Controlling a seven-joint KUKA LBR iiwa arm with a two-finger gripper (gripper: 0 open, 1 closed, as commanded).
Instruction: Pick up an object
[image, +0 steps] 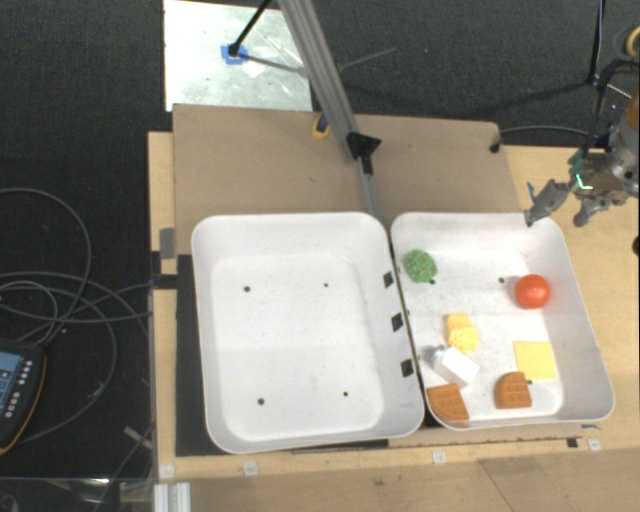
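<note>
1. Objects to pick all lie in the right bin (585, 330); the left bin (215, 300) holds nothing I would send the arm to, so a descent there would close on bare plastic.
2. Going rightward I see a green ball (419, 265) near the dividing rim; I judge it likely to roll away if a finger nudges it.
3. Below it a yellow block (461, 331), a white piece (457, 364) and an orange waffle (448, 402) sit close together; fingers coming down there could catch two things or jam on one.
4. Another orange waffle (513, 390) and a flat yellow slice (535, 359) lie low; I expect the fingers could skid over the slice.
5. A red tomato (533, 291) sits apart, round and slippery.
6. My gripper (562, 205) hangs above the bin's far right corner with its fingers apart, holding nothing.
</note>
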